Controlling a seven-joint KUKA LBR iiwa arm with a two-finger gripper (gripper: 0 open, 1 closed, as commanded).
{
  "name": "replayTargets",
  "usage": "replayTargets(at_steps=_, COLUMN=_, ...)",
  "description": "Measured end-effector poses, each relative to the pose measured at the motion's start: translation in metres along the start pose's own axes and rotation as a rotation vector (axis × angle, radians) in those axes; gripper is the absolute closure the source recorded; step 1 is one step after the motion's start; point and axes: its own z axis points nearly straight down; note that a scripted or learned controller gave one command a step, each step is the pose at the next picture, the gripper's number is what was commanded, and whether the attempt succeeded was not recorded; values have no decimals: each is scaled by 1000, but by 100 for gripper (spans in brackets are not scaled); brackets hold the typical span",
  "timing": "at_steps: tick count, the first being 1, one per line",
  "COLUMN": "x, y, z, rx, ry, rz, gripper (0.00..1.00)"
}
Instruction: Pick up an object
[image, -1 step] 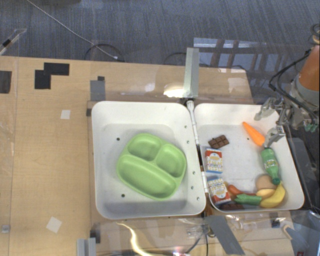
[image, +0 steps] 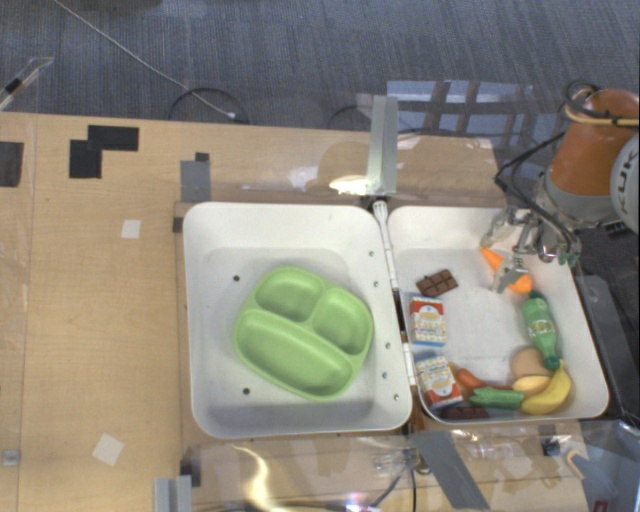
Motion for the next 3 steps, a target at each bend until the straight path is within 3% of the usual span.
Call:
replayTargets(at_steps=1, x=33, y=18, z=1, rx=-3, ry=-12, rz=96, gripper=0)
replayTargets(at_steps=2, x=49, y=14, z=1, rx=-2, ry=-12, rz=97, gripper=0)
replayTargets(at_steps=3, x=56, y=-3, z=1, rx=-1, ry=-12, rz=-55, gripper=0)
